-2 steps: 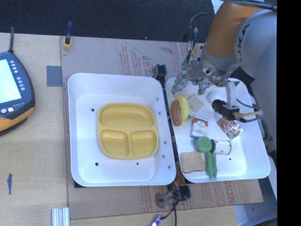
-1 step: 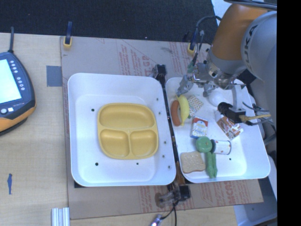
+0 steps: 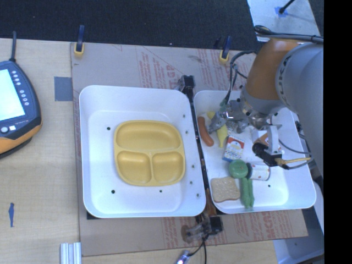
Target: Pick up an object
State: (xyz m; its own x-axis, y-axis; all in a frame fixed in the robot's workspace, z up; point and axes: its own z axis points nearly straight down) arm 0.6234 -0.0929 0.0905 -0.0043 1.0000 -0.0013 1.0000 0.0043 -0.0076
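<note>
The yellow banana-shaped toy (image 3: 221, 133) is judged the likeliest target; it lies in the far-left part of the right white bin (image 3: 294, 199), just beside the orange-brown sausage toy (image 3: 205, 132) on its left and the small white carton with red print (image 3: 234, 148) on its near side. The grey two-finger gripper (image 3: 234, 117) is seen directly over the toy's far end (contact cannot be confirmed). Its opening cannot be told, being masked by the wrist. For a sound grasp, a descent centred across the toy's narrow width is advised, clear of sausage and carton. The green cylinder toy (image 3: 245, 188) and the tan bread-slice toy (image 3: 225, 188) lie nearer, well apart. The yellow divided plate (image 3: 148, 150) sits in the left white bin (image 3: 96, 147).
</note>
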